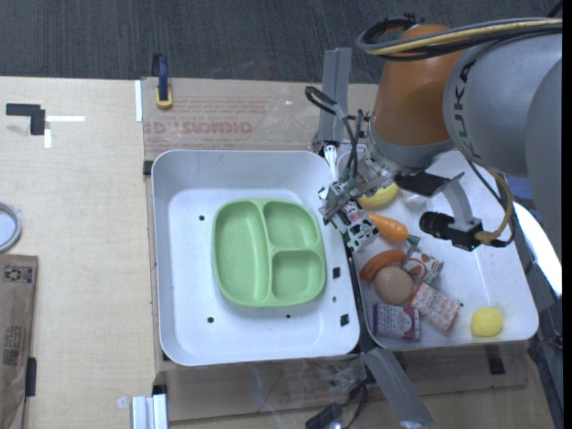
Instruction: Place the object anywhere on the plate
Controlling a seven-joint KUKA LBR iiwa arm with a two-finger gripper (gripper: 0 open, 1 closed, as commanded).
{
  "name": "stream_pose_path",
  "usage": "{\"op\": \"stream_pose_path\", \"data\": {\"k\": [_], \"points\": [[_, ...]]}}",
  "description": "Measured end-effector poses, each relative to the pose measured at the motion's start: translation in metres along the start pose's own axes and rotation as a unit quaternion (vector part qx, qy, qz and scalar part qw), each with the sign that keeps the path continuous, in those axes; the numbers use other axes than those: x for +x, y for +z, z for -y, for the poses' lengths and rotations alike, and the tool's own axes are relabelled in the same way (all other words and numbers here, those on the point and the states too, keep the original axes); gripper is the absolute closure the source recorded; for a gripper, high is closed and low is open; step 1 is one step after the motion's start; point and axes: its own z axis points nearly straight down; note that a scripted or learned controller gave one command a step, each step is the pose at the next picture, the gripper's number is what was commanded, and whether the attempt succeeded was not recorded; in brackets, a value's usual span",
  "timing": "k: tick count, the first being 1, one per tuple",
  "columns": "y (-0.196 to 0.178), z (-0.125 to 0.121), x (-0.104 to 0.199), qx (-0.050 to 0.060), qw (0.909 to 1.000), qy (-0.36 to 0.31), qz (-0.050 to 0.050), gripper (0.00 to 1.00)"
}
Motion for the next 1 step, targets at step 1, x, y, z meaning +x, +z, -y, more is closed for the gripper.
{"op": "stream_pose_path", "data": {"k": [1], "points": [[0.0000, 0.0002, -0.0004, 0.000, 1.0000, 0.000, 0.000, 0.00]]}}
